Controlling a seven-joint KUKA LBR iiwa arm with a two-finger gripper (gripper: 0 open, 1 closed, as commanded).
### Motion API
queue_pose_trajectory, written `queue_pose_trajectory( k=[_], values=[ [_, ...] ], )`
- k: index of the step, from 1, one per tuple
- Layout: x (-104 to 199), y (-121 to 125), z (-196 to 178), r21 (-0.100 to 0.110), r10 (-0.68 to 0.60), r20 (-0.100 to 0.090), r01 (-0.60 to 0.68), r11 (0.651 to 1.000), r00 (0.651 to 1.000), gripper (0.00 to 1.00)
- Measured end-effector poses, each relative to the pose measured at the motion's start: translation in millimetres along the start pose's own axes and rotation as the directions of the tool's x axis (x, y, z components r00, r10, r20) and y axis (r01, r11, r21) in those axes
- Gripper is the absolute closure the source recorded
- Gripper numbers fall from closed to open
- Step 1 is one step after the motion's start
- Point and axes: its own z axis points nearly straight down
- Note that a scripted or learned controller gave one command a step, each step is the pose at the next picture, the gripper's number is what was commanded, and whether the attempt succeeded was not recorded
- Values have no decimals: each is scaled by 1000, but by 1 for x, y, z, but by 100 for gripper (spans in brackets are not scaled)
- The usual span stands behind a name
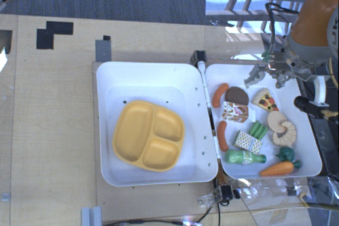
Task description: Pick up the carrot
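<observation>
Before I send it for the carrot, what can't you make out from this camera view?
- Gripper: small and dark at the right bin's far edge; open or shut is unreadable.
- Carrot: its leafy end blends with the dark green toy beside it.
- Arm: cut off by the right edge.

Arm at right, pincer (267,75) spread (empty)
</observation>
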Motion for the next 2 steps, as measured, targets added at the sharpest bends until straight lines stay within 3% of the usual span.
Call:
queue_pose_trajectory(
  k=[1,2],
  values=[
    [83,-50,37,4,-12,-3,12,1000,1000,0],
    [174,-79,35,4,26,-5,-26,1000,1000,0]
  ],
)
